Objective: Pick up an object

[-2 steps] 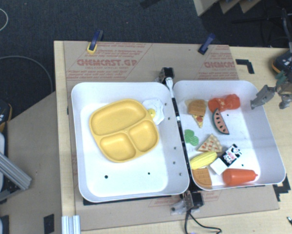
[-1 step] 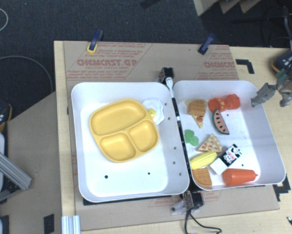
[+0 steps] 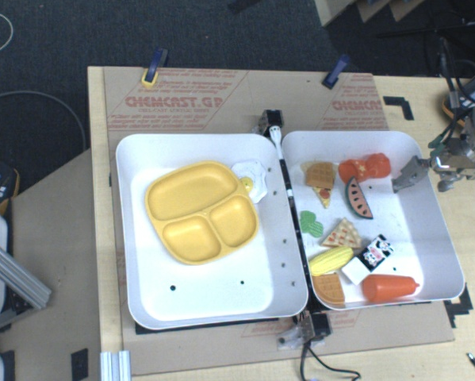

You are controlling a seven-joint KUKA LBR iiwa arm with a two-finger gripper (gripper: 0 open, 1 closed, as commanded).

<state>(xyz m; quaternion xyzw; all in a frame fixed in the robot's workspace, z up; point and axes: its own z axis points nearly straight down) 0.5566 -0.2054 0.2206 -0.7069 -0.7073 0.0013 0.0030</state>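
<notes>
Two white bins sit side by side on the desk (image 3: 221, 94), and the action is all on the right. The left bin (image 3: 142, 292) carries a yellow divided plate (image 3: 201, 213) lying flat, with a fried egg toy (image 3: 253, 179) tucked against the plate's far right corner. The right bin (image 3: 435, 236) is crowded with toy food: a pizza slice (image 3: 321, 178) at the far left, a red tomato (image 3: 365, 167) just right of it, and a watermelon slice (image 3: 358, 198) just near of the tomato. Further toward us there is a small green piece (image 3: 311, 223) by the left wall, a waffle wedge (image 3: 343, 233) beside it, then a yellow corn cob (image 3: 331, 259) touching the waffle's near edge. A black-and-white carton (image 3: 374, 252) leans next to a white block (image 3: 354, 271), a red-orange carrot-like piece (image 3: 389, 288) lies along the near wall, and a round brown cookie (image 3: 329, 289) sits in the near left corner. Over at the right edge, the hand (image 3: 409, 175) hangs above the far right part of the right bin, one grey finger pointing toward the tomato, with nothing between the fingers as far as can be seen; whether they stand apart or together, I cannot tell from this angle. The nearest pieces to it are the tomato and the watermelon slice, both apart from it.
</notes>
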